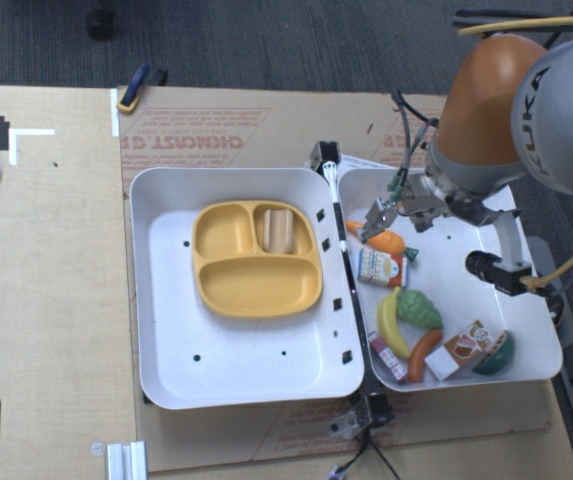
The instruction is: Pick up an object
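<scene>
The gripper [378, 220], its grip impossible to judge, hovers at the right bin's [486, 363] left wall over an orange toy [390, 241] and small carton [379, 266], presumably chosen as nearest, beside a cardboard sheet [201, 140] whose inverted print is unclear, while "KUKA" marks the arm [556, 78].

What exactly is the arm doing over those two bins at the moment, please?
The arm has its gripper low over the right bin, by the orange carrot and small carton. A banana, broccoli and sausage lie nearer the front. The left bin holds a yellow divided tray.
</scene>
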Action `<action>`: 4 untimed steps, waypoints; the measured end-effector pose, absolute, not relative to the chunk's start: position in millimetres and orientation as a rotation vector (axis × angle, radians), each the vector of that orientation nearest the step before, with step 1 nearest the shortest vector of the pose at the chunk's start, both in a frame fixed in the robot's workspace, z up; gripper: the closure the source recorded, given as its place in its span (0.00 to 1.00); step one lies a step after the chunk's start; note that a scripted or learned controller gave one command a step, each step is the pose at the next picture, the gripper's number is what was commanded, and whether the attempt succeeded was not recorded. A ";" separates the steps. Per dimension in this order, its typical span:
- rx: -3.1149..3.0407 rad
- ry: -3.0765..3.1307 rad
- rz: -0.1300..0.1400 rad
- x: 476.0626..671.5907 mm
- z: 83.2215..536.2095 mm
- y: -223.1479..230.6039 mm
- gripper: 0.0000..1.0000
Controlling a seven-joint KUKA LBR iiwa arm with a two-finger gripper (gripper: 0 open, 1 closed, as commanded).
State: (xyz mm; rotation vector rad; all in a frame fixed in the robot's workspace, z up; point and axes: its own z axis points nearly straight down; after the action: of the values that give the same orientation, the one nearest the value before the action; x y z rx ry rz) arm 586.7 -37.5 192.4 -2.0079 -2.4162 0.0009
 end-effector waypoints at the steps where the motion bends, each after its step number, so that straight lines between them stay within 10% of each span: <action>1: -2.008 -2.417 0.001 586.7 192.4 -37.6 0.00; 4: -2.008 -2.417 0.001 586.7 192.4 -37.6 0.00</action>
State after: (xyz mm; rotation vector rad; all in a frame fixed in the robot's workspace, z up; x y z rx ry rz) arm 586.7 -37.6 192.4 -2.0077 -2.4167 0.0008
